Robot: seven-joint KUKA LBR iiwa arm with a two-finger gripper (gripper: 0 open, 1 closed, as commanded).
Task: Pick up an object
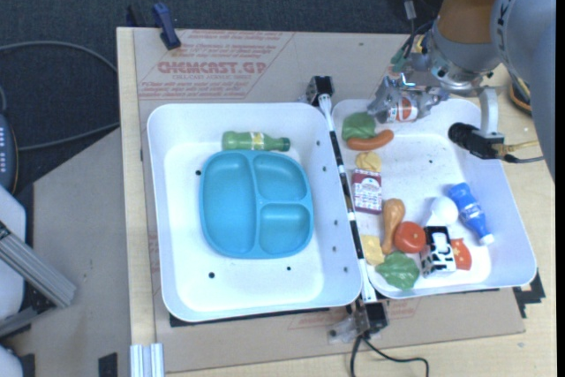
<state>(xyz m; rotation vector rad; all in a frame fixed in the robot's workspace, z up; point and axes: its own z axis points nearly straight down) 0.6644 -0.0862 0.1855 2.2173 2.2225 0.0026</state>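
My gripper [395,100] hangs low over the far edge of the right bin [508,190]. A small red and white can [407,110] sits right at its tip; whether it is held is unclear. Just left of the gripper lie a green leafy piece [357,124] and an orange sausage [376,139]. Further forward in this bin are a red box [366,191], a blue bottle [468,209], a white egg [442,209], a red tomato [409,236] and a black and white cube [440,250].
The left bin [168,190] holds a blue divided plate [256,200] and a green bottle [254,140] lying behind it. A carrot-like piece [392,216], yellow bits [368,161] and green lettuce [399,269] crowd the right bin's left side.
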